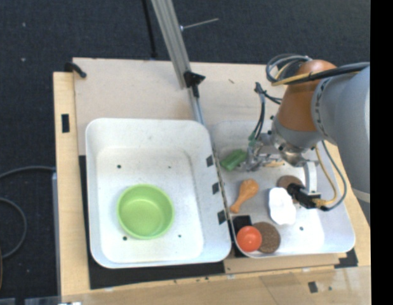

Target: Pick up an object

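Note:
My gripper hangs low over the upper left part of the right bin, below the orange wrist band. A small green block lies just to its left, close to or touching it. Below them sits an orange drumstick-shaped toy. A white lump lies to that toy's right, with a brown round piece above it. In the bin's front left corner a red ball rests beside a brown disc.
The left bin holds a green bowl near its front. A slanted metal pole rises at the back between the bins. The arm's body and cables cover the right bin's upper right.

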You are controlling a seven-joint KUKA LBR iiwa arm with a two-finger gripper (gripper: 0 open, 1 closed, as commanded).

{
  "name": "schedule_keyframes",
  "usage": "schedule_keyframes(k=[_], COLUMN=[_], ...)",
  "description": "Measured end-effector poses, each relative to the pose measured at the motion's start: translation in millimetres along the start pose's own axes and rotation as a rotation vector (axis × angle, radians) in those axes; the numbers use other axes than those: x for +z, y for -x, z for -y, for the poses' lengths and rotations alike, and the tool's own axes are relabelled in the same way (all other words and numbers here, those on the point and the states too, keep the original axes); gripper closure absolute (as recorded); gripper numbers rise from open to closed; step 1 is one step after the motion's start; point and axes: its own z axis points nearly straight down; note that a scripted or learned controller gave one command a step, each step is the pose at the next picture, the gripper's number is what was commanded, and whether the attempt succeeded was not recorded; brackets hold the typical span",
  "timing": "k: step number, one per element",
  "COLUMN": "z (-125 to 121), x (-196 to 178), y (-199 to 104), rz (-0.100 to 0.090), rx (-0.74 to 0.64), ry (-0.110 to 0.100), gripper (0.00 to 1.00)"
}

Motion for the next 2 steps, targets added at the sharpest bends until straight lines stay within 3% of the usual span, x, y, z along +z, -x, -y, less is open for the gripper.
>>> schedule_keyframes(k=[1, 2], z=[0, -1], x=[-62, -100], y=[8, 10], rz=[0.001, 0.000], rx=[-0.004, -0.009], ry=[0.003, -0.003], gripper=[1.00, 1.00])
